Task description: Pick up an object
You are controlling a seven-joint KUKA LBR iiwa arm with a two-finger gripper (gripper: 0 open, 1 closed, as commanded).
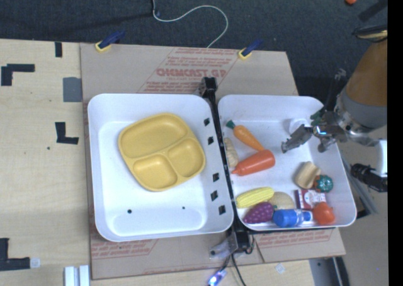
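Note:
My gripper (pixel 308 142) hangs over the right part of the right bin (pixel 271 103), its two dark fingers spread open with nothing between them. Left of it lie a small carrot (pixel 245 137) and a larger orange-red carrot (pixel 254 162). Below the gripper sit a tan bread piece (pixel 305 174) and a teal ball (pixel 323 184). Along the bin's front edge lie a yellow corn cob (pixel 254 196), purple grapes (pixel 259 213), a blue bottle (pixel 291 218), a red-and-white carton (pixel 310 200) and a red-orange fruit (pixel 325 214).
The left bin (pixel 104 152) holds a yellow divided plate (pixel 162 150). A black clip divider (pixel 214 146) runs between the bins. A white cable (pixel 189 14) loops on the dark floor behind the cardboard sheet. The arm's body stands at the right edge.

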